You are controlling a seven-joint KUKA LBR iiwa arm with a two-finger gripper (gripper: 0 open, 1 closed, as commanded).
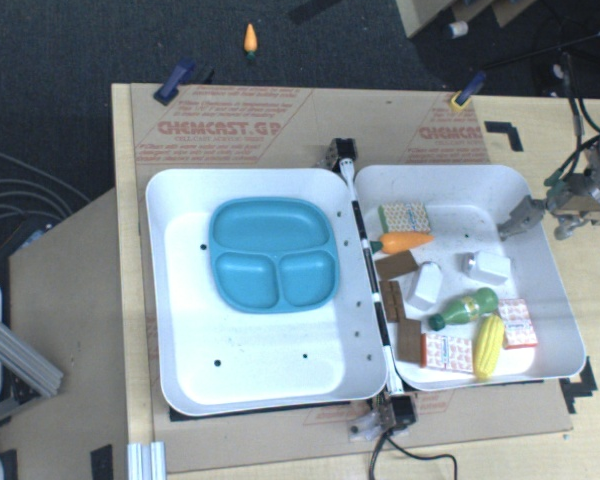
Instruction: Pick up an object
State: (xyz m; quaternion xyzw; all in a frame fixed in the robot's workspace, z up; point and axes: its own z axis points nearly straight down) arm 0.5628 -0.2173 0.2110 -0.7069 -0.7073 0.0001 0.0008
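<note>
Tabletop (280, 118): two bins, toys crowd the right one; pincer (570, 203) at its far rim, state indiscernible; best descend squarely over the isolated corn (488, 345).

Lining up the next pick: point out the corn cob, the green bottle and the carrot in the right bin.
corn cob (489, 346), camera view, middle of the yellow cob.
green bottle (470, 307), camera view, on its green body.
carrot (408, 240), camera view, middle of the orange part.
</note>
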